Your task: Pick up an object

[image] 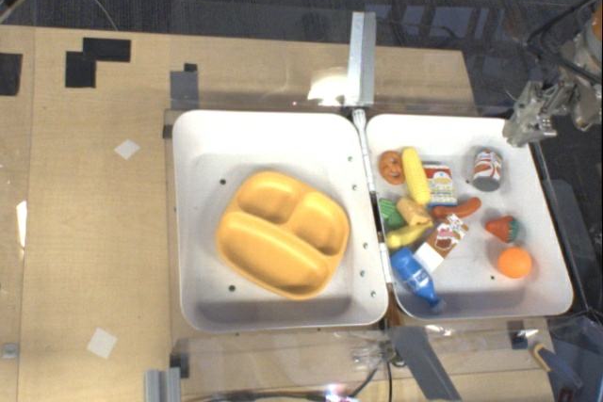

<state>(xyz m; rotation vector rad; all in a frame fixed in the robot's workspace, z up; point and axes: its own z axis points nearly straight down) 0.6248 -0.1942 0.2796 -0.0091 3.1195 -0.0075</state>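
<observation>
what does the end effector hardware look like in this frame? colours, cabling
The gripper is a small grey, metallic-looking assembly at the right bin's far right corner, too small to make out its parts. Behind it sits a paler grey, blurred wrist section. Dark cables loop over the floor above it.

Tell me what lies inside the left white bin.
The left white bin holds one yellow plastic divided tray, tilted toward the camera. The tray covers the bin floor beneath it, so anything under it is hidden.

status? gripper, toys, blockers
Gripper at right bin's far right corner, nothing held. Toys lie in right bin; can nearest. Yellow tray in left bin.
</observation>
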